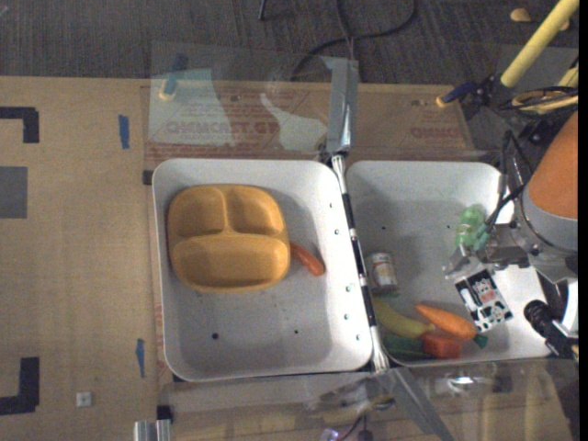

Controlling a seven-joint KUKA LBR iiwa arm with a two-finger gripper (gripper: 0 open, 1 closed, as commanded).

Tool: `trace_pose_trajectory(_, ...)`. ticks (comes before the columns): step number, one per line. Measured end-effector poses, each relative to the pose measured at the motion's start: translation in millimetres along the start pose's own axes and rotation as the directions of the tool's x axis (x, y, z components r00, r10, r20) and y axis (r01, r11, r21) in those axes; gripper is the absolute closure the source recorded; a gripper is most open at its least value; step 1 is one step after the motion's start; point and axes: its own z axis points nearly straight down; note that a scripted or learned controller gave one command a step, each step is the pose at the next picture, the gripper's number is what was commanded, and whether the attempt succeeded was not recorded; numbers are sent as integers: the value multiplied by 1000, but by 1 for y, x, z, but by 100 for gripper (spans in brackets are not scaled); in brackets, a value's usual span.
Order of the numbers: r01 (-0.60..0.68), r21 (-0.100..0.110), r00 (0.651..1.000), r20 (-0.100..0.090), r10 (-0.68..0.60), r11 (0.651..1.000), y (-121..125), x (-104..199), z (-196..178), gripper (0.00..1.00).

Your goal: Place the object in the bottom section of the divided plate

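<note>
My gripper [470, 263] hangs over the right bin [413, 184]; grip state: cannot tell. Plate [226, 237] far left; carrot [446, 320] just below.

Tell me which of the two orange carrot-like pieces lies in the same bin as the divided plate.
The smaller orange piece, touching the divided plate at its right edge in the left bin. The larger carrot lies in the right bin.

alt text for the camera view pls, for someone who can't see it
An orange divided plate sits in the left white bin, a small orange piece touching its right edge. The right white bin holds a can, banana, carrot and green item. The arm's hand hovers over the right bin's right side.
</note>
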Motion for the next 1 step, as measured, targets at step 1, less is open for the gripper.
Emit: trace_pose_trajectory(1,14,-1,1000,0,-14,1000,52,60,-32,100)
